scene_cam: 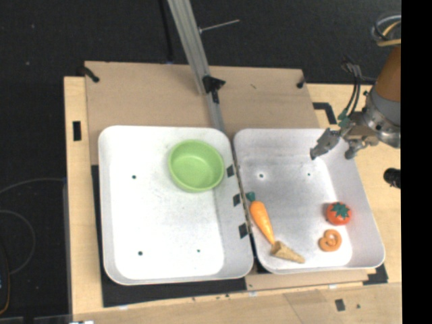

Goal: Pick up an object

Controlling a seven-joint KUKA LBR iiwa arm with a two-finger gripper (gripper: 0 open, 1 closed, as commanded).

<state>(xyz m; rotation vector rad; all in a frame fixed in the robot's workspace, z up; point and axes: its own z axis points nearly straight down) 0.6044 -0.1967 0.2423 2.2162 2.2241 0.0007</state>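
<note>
My gripper hangs over the upper right part of the right bin, its two fingers spread apart with nothing between them. Well below it in that bin lie a red tomato and an orange pretzel-like ring near the right wall. An orange carrot lies along the bin's left side, with a tan cone-shaped piece at its lower end. A green bowl sits in the upper part of the left bin.
A grey metal pole slants from the top of the view down to the gap between the bins. The arm's orange band and cables stand at the right edge. The bins rest on a tan board.
</note>
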